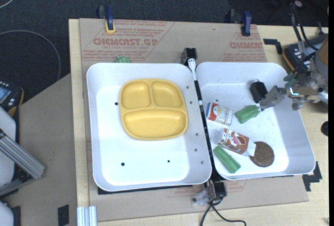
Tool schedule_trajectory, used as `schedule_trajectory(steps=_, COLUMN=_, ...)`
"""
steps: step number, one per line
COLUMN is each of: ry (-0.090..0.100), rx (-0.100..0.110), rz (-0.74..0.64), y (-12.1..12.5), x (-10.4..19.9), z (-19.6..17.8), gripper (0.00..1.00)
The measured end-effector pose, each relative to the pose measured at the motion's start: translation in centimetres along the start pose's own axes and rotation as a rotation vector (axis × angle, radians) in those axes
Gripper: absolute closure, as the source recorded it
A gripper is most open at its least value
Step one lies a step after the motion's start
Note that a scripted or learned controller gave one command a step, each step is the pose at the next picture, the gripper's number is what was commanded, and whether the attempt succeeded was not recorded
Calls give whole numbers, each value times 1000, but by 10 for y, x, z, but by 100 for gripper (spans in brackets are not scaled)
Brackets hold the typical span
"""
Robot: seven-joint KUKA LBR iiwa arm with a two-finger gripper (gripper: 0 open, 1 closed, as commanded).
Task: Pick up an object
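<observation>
On the board [156, 37], red "CHEMCAST" lettering shows.

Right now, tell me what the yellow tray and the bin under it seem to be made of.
Yellow divided tray: likely molded plastic, matte; uniform color, rounded compartment ridges. Left bin: probably thin formed plastic, smooth and slightly glossy; white, rounded corners, soft sheen along the rim.

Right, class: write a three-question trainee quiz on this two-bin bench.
1. True or false: the yellow divided tray lies in the left bin.
2. Which lies nearest the claw? A the brown round piece; B the green item; C the yellow divided tray.
3. Fill in: the brown round piece lies in the ___ bin.

Key: 1 true; 2 B; 3 right.
</observation>
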State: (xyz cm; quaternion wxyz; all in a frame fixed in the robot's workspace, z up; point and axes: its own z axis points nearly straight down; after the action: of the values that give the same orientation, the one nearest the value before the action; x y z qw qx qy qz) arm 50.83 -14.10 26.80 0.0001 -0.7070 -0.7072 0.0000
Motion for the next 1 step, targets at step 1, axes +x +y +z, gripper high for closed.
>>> schedule_trajectory(steps=1, ry=7, rx=15, rz=-1, y=-33, x=45, z=149, gripper=0)
